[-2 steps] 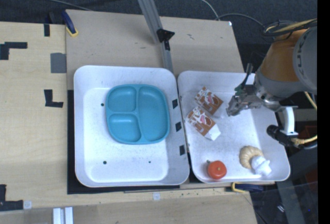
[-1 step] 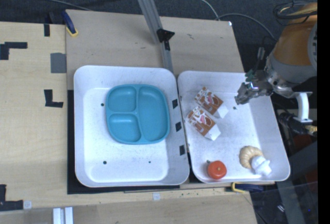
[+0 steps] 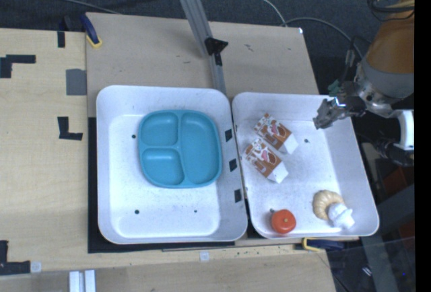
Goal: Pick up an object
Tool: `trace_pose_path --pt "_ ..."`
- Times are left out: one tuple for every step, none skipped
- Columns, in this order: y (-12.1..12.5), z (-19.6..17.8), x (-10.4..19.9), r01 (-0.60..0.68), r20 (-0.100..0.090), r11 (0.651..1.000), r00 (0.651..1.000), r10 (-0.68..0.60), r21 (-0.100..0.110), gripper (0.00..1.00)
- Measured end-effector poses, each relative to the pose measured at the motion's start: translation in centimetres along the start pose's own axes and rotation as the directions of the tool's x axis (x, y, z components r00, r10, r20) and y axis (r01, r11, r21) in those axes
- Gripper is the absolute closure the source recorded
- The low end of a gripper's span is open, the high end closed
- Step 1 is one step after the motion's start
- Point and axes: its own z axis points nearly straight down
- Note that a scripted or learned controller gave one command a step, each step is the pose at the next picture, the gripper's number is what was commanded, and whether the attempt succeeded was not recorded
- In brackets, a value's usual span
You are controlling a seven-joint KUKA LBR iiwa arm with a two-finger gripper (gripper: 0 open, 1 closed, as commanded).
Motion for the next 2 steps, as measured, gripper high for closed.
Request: trace_pose_path --pt "0.8 0.4 6.4 0.006 -0.002 1.000 1.000 -0.006 0.004 1.00" --pt "0.7 0.1 12.3 0.006 -0.003 1.000 1.000 -0.006 0.004 1.00"
